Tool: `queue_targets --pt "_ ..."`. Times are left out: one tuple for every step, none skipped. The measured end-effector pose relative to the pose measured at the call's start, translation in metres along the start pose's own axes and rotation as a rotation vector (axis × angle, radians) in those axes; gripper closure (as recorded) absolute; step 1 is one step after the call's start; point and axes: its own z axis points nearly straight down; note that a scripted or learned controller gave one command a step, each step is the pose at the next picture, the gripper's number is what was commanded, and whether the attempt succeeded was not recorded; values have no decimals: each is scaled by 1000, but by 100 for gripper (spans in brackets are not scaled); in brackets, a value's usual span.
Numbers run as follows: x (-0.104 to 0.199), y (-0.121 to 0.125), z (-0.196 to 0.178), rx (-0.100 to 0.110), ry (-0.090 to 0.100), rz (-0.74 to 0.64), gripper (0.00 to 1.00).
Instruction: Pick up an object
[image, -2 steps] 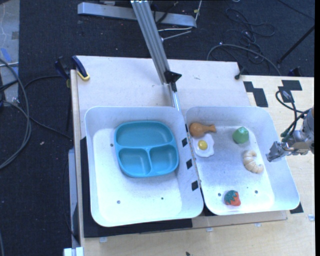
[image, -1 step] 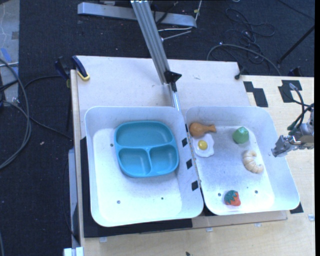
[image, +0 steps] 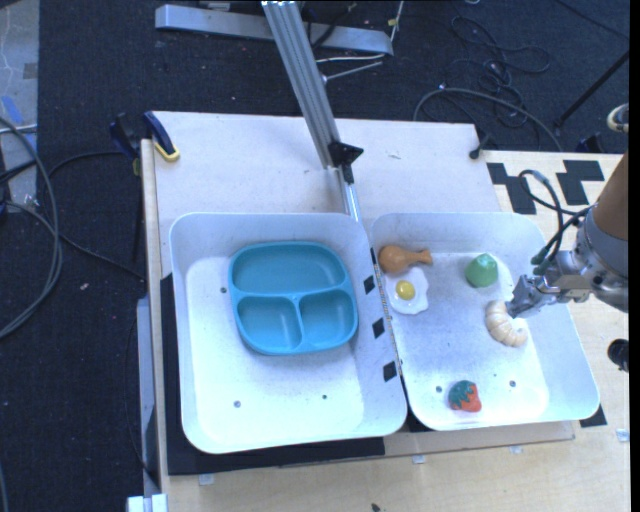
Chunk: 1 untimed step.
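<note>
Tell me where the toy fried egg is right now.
The fried egg lies in the right bin, near its left wall, just below the chicken drumstick and left of the green toy.

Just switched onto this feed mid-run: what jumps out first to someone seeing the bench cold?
The big blue divided plate sits alone in the left bin, the boldest shape on the bench. The right bin holds small toy foods: a drumstick and fried egg near the divider, a green piece farther back, a strawberry at the front. The gripper reaches in from the right, just above a croissant.
</note>
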Motion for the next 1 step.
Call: queue_targets --pt "50 8 12 0 0 -1 100"
